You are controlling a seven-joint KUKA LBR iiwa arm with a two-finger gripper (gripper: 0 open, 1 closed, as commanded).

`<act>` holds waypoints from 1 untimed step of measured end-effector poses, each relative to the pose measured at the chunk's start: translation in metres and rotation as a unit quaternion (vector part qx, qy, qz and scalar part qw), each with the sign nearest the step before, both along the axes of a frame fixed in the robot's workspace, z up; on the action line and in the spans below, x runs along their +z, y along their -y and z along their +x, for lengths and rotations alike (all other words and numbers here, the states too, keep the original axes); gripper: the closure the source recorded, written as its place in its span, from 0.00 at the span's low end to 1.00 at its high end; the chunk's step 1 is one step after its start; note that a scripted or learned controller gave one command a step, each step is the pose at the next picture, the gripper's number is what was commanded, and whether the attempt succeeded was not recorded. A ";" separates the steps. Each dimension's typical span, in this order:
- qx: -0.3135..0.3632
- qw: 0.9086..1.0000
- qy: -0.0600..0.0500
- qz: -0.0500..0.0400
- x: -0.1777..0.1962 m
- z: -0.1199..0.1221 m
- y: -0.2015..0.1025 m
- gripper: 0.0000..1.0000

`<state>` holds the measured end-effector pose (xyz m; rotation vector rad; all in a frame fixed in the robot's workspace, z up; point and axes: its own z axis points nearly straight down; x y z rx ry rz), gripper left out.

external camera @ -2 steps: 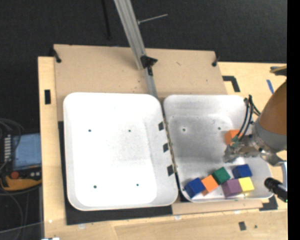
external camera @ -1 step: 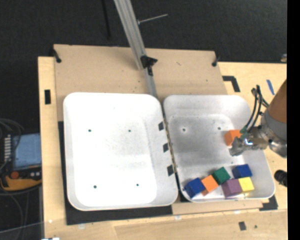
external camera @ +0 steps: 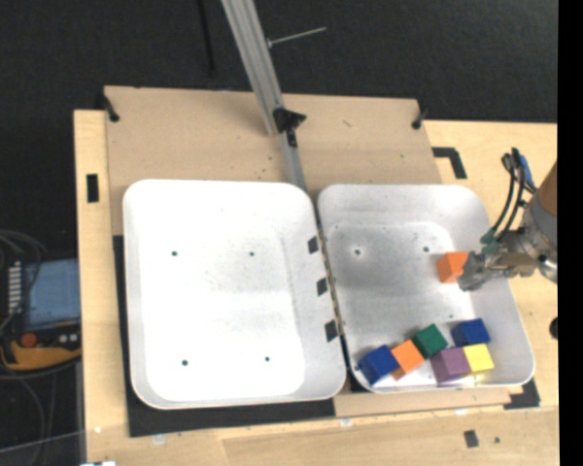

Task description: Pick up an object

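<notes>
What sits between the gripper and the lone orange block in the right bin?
Nothing visible. The gripper is right beside the orange block, on its right, with bare bin floor around them. The other blocks, such as the green block, are clustered lower in the right bin, away from that spot.

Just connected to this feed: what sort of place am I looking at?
Likely a robot lab's pick-testing bench: two shallow white bins side by side on a plywood bench, small coloured cubes gathered in the right bin, and the gripper by a lone orange cube.
</notes>
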<state>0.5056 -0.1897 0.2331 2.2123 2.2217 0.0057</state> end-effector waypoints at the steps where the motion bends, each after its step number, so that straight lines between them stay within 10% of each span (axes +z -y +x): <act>1: 0.000 1.000 -0.003 0.001 -0.009 0.001 -0.051 1.00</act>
